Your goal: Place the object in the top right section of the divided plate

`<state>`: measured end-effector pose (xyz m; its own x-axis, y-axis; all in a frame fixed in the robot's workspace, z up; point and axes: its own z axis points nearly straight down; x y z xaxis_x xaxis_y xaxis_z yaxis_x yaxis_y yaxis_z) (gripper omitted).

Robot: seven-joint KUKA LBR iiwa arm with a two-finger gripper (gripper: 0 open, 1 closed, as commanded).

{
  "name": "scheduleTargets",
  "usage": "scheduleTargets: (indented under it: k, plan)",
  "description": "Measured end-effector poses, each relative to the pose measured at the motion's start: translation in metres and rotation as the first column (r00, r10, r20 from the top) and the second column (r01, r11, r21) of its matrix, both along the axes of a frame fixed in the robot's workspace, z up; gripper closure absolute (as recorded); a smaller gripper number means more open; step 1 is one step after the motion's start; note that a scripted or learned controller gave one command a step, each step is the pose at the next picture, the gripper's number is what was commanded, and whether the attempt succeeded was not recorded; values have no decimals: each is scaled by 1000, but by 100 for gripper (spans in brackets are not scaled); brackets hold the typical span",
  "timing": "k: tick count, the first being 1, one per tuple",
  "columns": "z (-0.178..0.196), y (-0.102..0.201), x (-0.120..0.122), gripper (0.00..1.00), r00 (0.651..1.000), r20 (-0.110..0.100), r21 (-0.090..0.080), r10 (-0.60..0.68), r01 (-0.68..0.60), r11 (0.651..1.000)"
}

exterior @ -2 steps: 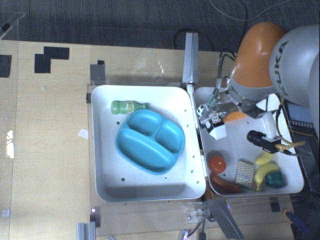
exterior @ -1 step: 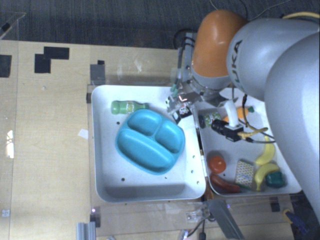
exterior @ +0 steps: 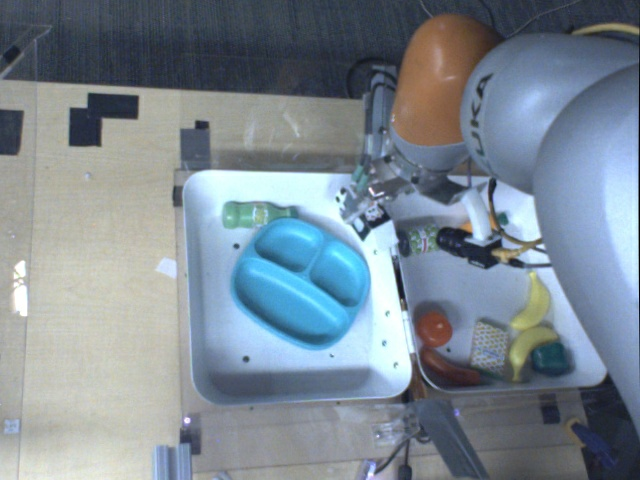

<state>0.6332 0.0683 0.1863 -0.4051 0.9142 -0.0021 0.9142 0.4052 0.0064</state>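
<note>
While the gripper [exterior: 362, 208] hung above the left bin's [exterior: 205, 298] upper right corner, near the blue divided plate [exterior: 300, 281], I couldn't tell its state.

We look down from single fixed camera above bench [exterior: 90, 298], tilted slant, far edge of bench at top. Both white bins in frame: left bin [exterior: 205, 368] whole, right bin [exterior: 585, 373] cut by arm [exterior: 560, 118] entering from right. Arm sits close to our lens, looming large.
</note>
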Motion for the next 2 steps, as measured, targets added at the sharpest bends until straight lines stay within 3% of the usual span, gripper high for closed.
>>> scheduleTargets:
  k: [1, 2]
  plan:
    - [0, 0, 0, 0, 1000, 0, 0, 0, 0, 1000]
    - [13, 1, 2, 100, 1000, 7, 2, 3, -3, 1000]
